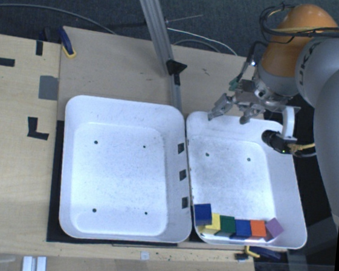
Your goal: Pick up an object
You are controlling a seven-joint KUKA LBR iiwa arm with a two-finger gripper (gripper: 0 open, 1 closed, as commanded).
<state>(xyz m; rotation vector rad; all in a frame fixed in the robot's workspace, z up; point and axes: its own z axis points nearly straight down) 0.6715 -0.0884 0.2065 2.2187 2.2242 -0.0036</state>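
Sitting in a tight row along the near wall of the right bin (284, 193) are the candidates: a blue block (202, 213), yellow block (213, 223), green block (227, 223), a second blue one (243, 228), an orange block (258, 228) and a purple block (274, 227), all touching or nearly so. None is lifted. The gripper (231, 111) hovers over that same bin's far rim, well apart from the row, fingers spread open and nothing between them. The left bin (70, 151) lies beside the right bin. Judgement: approach not yet made. To do it well, go for an end piece, the purple block or the first blue one, since the middle ones leave no finger room; line the fingers across the row's free sides, descend straight, mind the near wall.
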